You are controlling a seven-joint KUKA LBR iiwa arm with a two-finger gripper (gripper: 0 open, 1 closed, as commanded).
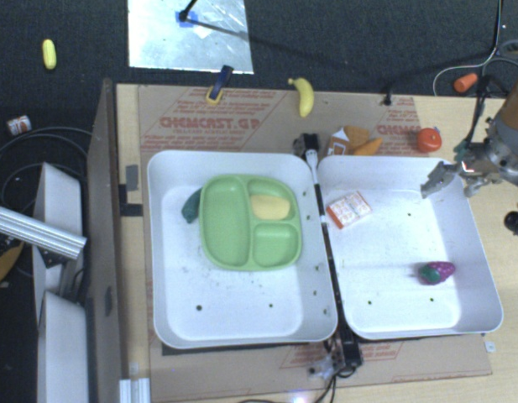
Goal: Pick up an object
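Note:
In the right bin (460, 309) a purple and green toy (436, 272) lies near the front right, and a white packet with red print (349, 210) sits near the left wall. My gripper (453, 182) hangs over that bin's back right corner, well apart from both. Its fingers (433, 181) are spread open with nothing between them. The left bin (179, 309) holds a green divided plate (242, 233) with a yellow piece (271, 206) in its upper right compartment. A dark green item (190, 206) lies against the plate's left side.
Behind the bins on the cardboard lie a banana (304, 96), an orange item (361, 143) and a red ball (428, 139). A black ridge (323, 250) divides the two bins. Cables run along the back right by the arm.

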